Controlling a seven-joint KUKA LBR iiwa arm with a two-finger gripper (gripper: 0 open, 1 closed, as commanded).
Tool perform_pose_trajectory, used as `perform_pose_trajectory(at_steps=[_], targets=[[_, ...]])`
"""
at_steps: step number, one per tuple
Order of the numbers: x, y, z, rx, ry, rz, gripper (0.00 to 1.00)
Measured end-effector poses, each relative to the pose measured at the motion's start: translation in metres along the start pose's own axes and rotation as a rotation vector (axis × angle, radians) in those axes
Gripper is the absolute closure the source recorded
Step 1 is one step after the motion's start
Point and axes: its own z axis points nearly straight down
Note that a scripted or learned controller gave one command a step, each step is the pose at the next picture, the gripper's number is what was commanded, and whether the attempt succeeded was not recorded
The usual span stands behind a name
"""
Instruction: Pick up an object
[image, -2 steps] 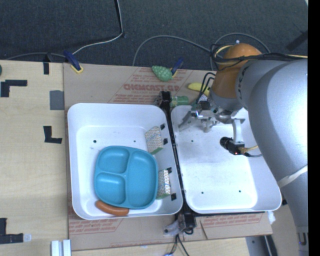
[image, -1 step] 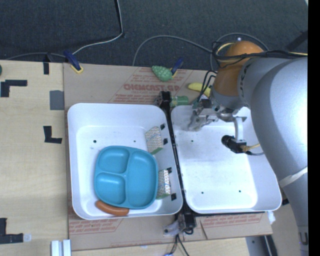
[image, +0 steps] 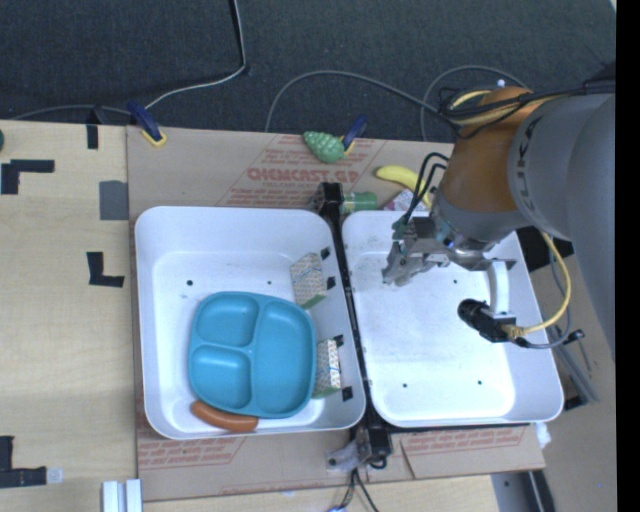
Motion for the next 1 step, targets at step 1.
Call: perform_pose_trajectory(at_steps=[1], targets=[[0.0614,0.0096,0.0009,0.002,0.000,-0.001,1.00]])
